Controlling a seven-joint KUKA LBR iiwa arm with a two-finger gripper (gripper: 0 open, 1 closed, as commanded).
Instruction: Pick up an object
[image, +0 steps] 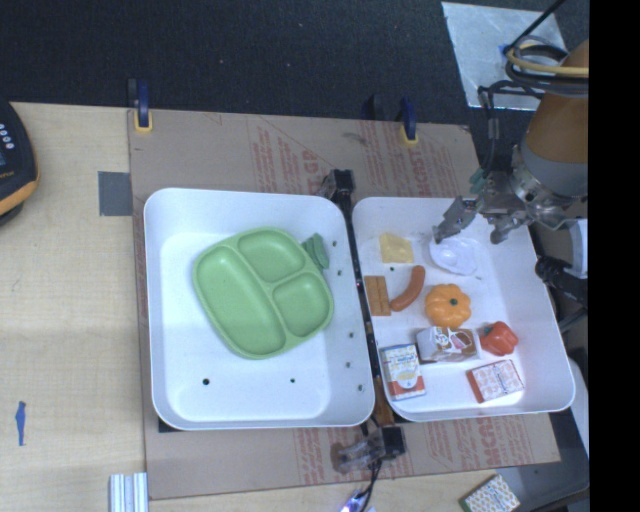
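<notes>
hovering at the right bin's (556, 330) upper right, the gripper (471, 222) had jaws spread, holding nothing, above a clear cup (457, 255).

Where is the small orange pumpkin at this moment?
In the camera view the pumpkin lies in the right bin, near its middle, between the sausage on its left and the red piece at its lower right.

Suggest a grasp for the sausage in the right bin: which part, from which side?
Grip the sausage at its middle, from straight above, fingers across its narrow width. It lies flat and slightly curved, running diagonally. The brown cracker sits close on its left and the orange pumpkin on its right, so a side approach looks crowded.
</notes>
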